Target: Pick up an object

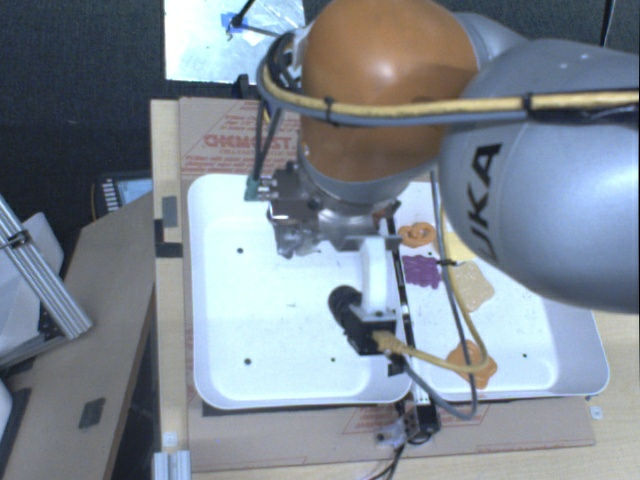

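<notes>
Pincer (290, 230) low over left bin (230, 368); state impossible to tell. Purple piece (422, 272), tan piece (474, 288), orange pieces (416, 234) in right bin (570, 368).

Orange pretzel (417, 233), purple piece (421, 271), tan slab (470, 286), orange piece (468, 359) (all in the right bin (570, 376)).
</notes>
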Tool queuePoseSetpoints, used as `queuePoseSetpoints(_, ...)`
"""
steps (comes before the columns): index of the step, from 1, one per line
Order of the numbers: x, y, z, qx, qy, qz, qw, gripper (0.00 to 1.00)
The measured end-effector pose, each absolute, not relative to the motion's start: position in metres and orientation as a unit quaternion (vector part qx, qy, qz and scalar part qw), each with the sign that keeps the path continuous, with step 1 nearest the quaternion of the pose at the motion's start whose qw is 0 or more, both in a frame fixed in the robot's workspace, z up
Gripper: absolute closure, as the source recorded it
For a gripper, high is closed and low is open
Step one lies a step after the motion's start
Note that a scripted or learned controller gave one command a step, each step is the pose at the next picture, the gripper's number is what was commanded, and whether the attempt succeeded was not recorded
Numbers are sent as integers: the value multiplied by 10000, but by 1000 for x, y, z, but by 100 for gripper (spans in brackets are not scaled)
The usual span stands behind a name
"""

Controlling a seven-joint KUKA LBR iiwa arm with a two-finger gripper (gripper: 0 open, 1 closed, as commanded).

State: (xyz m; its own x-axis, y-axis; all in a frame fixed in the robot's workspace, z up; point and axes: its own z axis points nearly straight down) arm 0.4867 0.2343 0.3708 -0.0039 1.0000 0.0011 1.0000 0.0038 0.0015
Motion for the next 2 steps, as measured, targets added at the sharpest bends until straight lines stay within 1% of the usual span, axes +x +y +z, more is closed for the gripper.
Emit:
queuePoseSetpoints(1, 487, 235, 365, 7062, 7080, 7, 1, 100)
queuePoseSetpoints(2, 484, 195, 196, 7083, 7059, -75, -25, 100)
